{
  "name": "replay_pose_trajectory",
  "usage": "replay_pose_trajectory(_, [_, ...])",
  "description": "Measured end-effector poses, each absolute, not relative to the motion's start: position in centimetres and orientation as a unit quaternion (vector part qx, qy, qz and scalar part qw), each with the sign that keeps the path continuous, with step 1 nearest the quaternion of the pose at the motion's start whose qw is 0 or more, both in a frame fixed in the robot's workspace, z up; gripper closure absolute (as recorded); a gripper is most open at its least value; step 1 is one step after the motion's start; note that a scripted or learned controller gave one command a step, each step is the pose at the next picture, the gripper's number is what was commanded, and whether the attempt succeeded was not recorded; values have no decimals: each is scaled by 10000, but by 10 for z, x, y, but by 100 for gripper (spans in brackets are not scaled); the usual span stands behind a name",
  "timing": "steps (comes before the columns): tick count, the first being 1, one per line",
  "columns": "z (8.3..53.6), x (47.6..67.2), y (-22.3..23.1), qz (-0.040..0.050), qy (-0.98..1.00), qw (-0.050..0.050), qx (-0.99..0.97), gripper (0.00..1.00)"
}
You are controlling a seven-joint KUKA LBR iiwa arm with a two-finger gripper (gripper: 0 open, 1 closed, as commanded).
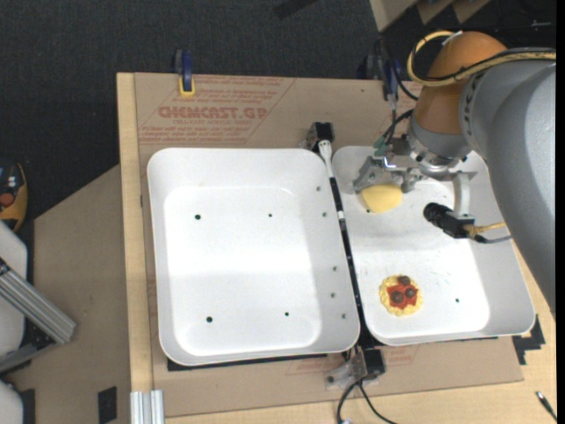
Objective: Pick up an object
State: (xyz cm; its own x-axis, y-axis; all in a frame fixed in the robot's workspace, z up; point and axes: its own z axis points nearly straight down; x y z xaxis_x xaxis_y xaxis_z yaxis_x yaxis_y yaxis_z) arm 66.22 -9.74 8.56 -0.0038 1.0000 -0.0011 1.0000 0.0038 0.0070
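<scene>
Small red-topped round piece (401, 294) at 6 o'clock of right bin (494, 312). Yellow lump (383, 199) at 11 o'clock, between fingers of gripper (388, 177); closed or not, cannot tell.

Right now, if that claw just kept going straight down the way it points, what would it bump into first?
Most likely the pale yellow object directly beneath the gripper, lying in the right bin. Depth is hard to judge from above.

1. Bright, even overhead light; the left bin (243, 254) glares near-white across its floor.
2. Soft shadow under the arm (494, 104), far right.
3. Slight overall softness; dark surroundings lose detail.
</scene>
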Motion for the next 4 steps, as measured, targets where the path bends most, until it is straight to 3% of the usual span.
replay_pose_trajectory(1, [84, 590, -102, -20, 7060, -33, 7082, 0])
replay_pose_trajectory(2, [85, 641, -94, 17, 7080, 27, 7062, 0])
replay_pose_trajectory(3, [96, 639, -94, 14, 7075, 26, 7067, 100])
replay_pose_trajectory(4, [192, 667, -14, 54, 7103, 39, 7039, 100])
